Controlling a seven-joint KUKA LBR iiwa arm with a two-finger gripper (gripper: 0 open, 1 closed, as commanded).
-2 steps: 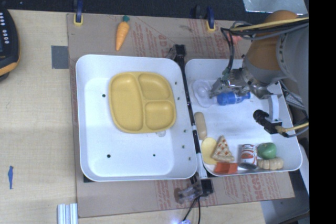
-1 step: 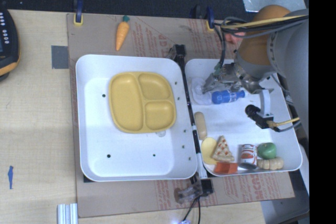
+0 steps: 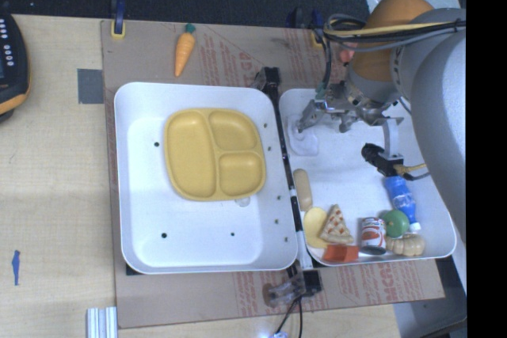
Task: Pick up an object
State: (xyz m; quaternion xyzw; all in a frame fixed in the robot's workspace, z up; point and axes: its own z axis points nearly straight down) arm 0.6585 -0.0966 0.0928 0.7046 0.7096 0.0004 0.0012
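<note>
My gripper [image 3: 325,121] hangs over the far left corner of the right bin [image 3: 348,170], its fingers spread open with nothing between them. Just under it lies a faint clear thing [image 3: 308,143] on the bin floor. Toys crowd the near end of that bin: a pale bread stick [image 3: 302,187], a yellow piece [image 3: 314,224], a pizza slice [image 3: 337,225], a red block [image 3: 341,253], a small can [image 3: 371,233], a green ball [image 3: 394,222], a blue bottle [image 3: 398,198] and a beige lumpy piece [image 3: 408,246].
The left bin [image 3: 142,202] holds a yellow divided plate [image 3: 215,153]. A toy carrot [image 3: 184,50] lies on the cardboard behind that bin. A dark handset [image 3: 12,63] sits at the bench's far left edge.
</note>
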